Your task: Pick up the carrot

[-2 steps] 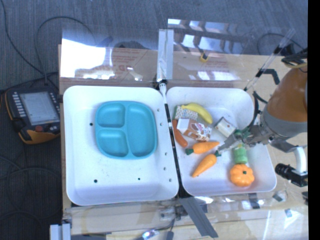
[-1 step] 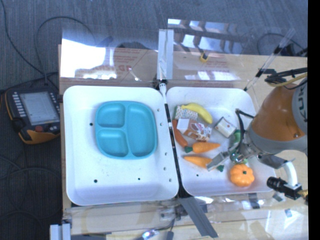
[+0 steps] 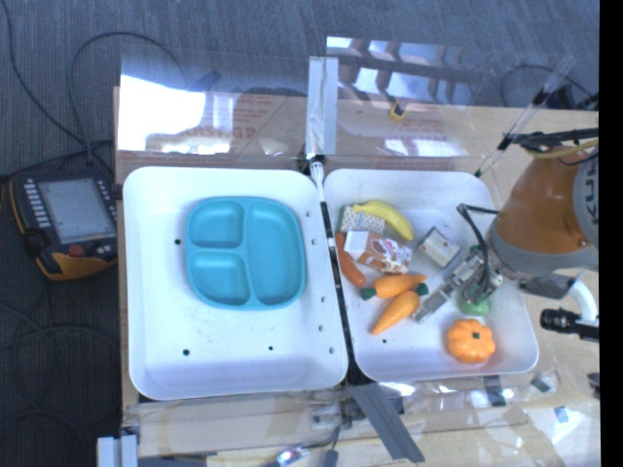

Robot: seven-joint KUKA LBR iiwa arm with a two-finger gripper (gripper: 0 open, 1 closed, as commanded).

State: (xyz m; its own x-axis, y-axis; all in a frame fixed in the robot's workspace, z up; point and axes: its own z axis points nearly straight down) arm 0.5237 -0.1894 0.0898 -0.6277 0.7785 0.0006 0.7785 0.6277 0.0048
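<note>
Carrot, the tapered orange plastic one [image 3: 394, 312], lies just left of your two-finger gripper [image 3: 435, 300], nearly touching, long axis slanting away toward lower left; whether it is spread, I cannot tell.

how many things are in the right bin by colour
orange: 4, carrot, second carrot, a third orange piece by the divider, small pumpkin
yellow: 1, banana
green: 1, round item beside the hand
mixed print: 2, packets
total: 8

Arm [image 3: 560, 212] — cropped at right edge
</note>
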